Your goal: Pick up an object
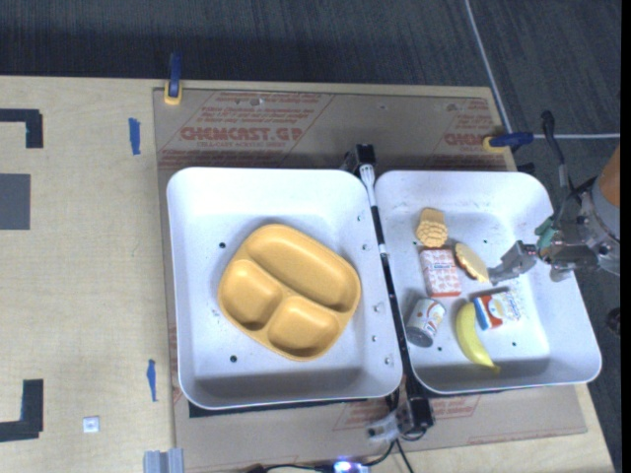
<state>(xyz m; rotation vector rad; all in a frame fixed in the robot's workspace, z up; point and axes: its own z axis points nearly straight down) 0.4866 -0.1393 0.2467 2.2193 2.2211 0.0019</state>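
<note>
- The bench (79, 294) carries two white bins side by side on a sheet of cardboard (325, 131).
- The left bin (197, 205) holds a yellow divided tray (288, 289), lying near its middle and tilted.
- The right bin (572, 358) holds a cluster of small things near its middle: a round cracker (431, 228) toward the far edge, a small red-and-white packet (441, 270) just below it, and a small biscuit (469, 261) beside the packet.
- A small can (426, 321) lies on its side near the bin's left wall, a banana (473, 337) just to its right, and a white carton (498, 310) next to the banana.
- The gripper (517, 257) hangs over the right bin's right half, near the biscuit and above the carton; whether it is spread or pressed together I cannot tell.
</note>
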